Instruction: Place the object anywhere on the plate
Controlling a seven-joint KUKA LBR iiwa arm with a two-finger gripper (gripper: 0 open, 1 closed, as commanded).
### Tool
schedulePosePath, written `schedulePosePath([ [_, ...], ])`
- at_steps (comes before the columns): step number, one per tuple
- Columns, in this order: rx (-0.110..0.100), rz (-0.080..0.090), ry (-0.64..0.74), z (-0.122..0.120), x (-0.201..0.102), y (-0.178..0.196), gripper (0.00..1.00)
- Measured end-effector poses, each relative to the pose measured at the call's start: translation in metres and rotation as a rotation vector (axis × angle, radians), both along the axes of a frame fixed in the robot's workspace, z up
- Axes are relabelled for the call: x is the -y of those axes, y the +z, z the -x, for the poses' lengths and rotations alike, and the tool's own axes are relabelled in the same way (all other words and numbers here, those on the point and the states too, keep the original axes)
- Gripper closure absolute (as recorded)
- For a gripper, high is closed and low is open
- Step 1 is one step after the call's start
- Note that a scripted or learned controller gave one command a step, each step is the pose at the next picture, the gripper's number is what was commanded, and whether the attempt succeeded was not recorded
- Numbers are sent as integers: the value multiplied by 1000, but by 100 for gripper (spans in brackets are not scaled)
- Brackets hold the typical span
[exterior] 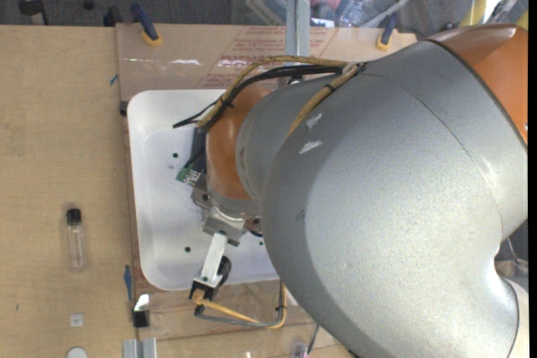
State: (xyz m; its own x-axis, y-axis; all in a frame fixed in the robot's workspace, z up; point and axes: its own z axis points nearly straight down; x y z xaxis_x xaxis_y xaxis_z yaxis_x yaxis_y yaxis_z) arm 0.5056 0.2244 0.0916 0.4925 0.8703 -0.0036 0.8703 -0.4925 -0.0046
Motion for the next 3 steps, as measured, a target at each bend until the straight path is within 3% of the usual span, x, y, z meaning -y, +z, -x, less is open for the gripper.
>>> schedulePosePath([
  [1,4,-1,293,27,0,97,100],
  [2,6,-3,-80,23,-1,0,100],
  [3,4,-1,190,-8,0,50,100],
])
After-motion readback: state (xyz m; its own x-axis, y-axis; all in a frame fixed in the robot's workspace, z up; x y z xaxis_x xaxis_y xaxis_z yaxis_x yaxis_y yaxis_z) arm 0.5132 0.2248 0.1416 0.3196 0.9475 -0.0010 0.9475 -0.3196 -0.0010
